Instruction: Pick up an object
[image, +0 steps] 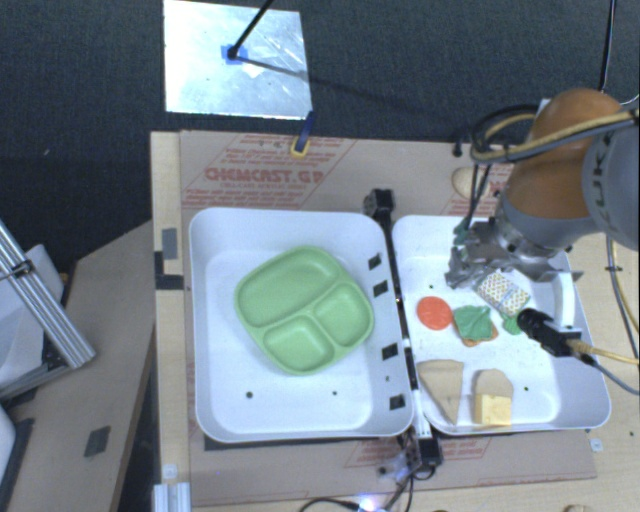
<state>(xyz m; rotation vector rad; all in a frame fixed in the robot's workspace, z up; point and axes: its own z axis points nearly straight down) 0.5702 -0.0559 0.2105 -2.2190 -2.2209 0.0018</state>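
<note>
I have the gripper (470, 268) low over the far part of the right bin (580, 400), and from this angle I cannot tell how the jaws stand. Nothing shows between them, so I count the pick as not yet made. The nearest candidates lie just beside it: a patterned packet (503, 293), a round orange slice (434, 313) and a green leafy piece (476, 324). To do this well I would choose one item with space around it, probably the orange slice, centre over it, and come straight down so the packet is not nudged. Nearer the front of that bin sit a tan wedge (443, 385) and a yellow cheese block (491, 408) against a bread piece (492, 383). The left bin (215, 300) holds a green divided plate (305, 308), its compartments bare
</note>
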